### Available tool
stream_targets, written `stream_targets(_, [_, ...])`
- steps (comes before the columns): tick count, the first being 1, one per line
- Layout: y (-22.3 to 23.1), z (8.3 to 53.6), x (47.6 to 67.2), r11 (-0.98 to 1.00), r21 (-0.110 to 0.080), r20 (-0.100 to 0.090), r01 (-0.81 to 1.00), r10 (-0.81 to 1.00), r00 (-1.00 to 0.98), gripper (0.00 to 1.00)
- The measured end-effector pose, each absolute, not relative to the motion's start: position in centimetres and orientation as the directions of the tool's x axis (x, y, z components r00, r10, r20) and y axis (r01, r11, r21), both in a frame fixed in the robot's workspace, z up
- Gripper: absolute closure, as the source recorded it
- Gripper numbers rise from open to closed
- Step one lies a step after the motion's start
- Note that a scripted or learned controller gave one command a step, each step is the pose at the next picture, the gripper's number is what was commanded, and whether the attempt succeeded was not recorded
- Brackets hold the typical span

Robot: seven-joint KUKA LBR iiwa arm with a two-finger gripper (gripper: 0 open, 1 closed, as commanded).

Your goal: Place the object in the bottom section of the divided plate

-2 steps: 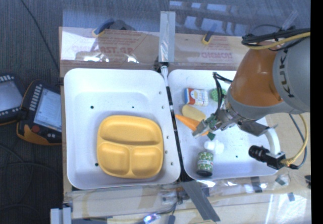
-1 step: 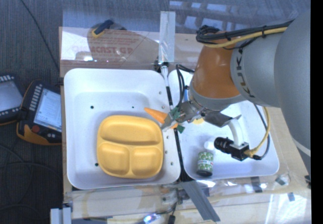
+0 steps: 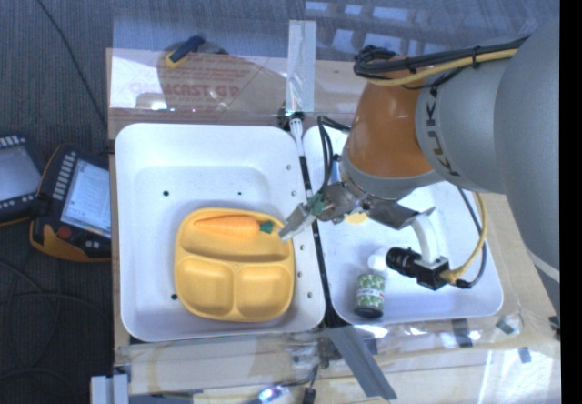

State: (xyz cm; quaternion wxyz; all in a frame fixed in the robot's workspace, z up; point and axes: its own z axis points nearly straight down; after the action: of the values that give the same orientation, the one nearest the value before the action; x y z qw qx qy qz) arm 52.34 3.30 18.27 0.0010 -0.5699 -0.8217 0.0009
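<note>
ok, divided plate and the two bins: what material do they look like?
Divided plate: likely moulded plastic, matte yellow, with soft rounded dividers and no glare. Left bin and right bin: apparently thin formed plastic, smooth white with a slight sheen, rounded corners and rolled rims.

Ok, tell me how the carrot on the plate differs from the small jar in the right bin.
The carrot is orange and tapered with a green end; the jar is squat, with a greenish patterned body and a white cap. The carrot lies flat in the long upper section of the yellow divided plate in the left bin; the jar rests directly on the right bin's floor. The carrot's green end sits by the hand; the jar lies apart from it. Both are small.
</note>
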Motion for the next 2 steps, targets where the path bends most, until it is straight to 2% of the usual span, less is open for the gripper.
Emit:
stream_targets(1, [4.7, 18.2, 48.3, 0.270, -0.005, 0.001, 0.963, 0.963, -0.270, 0.00])
stream_targets(2, [8.7, 18.2, 54.6, 0.308, -0.004, -0.001, 0.951, 0.951, -0.308, 0.00])
